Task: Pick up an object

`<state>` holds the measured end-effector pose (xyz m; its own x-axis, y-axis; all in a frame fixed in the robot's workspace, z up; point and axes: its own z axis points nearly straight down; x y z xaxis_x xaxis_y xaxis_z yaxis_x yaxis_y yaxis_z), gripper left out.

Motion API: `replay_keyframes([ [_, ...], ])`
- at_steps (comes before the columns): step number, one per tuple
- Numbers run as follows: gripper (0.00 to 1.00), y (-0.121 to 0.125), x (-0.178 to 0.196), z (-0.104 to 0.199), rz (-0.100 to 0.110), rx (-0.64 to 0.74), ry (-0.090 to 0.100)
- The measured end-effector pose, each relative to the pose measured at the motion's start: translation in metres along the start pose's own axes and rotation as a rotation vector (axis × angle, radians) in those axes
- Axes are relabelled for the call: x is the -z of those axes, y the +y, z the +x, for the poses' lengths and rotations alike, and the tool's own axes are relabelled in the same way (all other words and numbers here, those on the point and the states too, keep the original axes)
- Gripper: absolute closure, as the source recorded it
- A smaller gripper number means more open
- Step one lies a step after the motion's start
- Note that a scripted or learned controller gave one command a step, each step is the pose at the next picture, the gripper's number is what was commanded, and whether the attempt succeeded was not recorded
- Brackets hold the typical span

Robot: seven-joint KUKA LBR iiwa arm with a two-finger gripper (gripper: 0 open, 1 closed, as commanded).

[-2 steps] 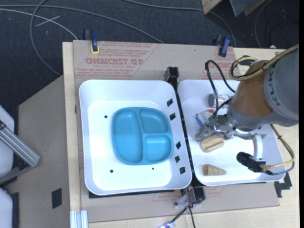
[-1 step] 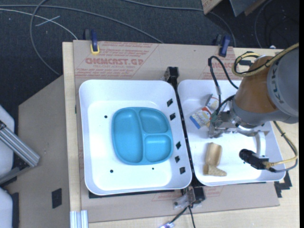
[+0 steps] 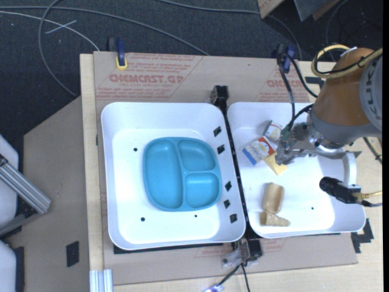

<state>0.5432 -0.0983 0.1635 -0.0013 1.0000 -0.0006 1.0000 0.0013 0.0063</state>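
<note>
Camera view from above, looking down at a slant on a table [image 3: 152, 72] topped with brown cardboard, two shallow white bins side by side.

Left bin [image 3: 118, 163]: holds a blue divided plate [image 3: 181, 173], three compartments, sitting flat near the middle.

Right bin [image 3: 316, 215]: several small things. Toward 10 o'clock of that bin, a small packet [image 3: 258, 149] in red, white and blue, lying tilted. Just beside it toward 3 o'clock, a yellow wedge [image 3: 278, 166], looks like a cheese piece, partly hidden under the pincer. Toward 6 o'clock, a tan bread-like piece [image 3: 273, 198], with a small crusty wedge [image 3: 275, 220] touching its lower end.

Grey arm with the orange band [image 3: 343, 99] reaching in from 3 o'clock, wrist hanging over the right bin. Pincer [image 3: 284, 156] down low at the yellow wedge, right at the packet's edge. Can't tell whether it's apart or together, too dark and cluttered there, and can't tell if anything is actually gripped.

Blue clamps at 12 o'clock on the table edge: one [image 3: 121, 52] near the left, one [image 3: 284, 56] near the right. Loose cables [image 3: 61, 26] on the dark floor beyond.
</note>
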Motion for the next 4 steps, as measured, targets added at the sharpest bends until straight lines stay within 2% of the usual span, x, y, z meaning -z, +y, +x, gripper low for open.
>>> replay_keyframes([
  [1, 1.00, -0.001, 0.052, 0.010, 0.000, 0.001, 0.000],
  [2, 1.00, 0.000, 0.065, 0.010, 0.003, 0.000, 0.001],
  [3, 1.00, 0.002, 0.063, 0.073, 0.008, 0.004, 0.003],
  [4, 1.00, 0.005, 0.069, 0.120, 0.006, 0.004, 0.002],
])
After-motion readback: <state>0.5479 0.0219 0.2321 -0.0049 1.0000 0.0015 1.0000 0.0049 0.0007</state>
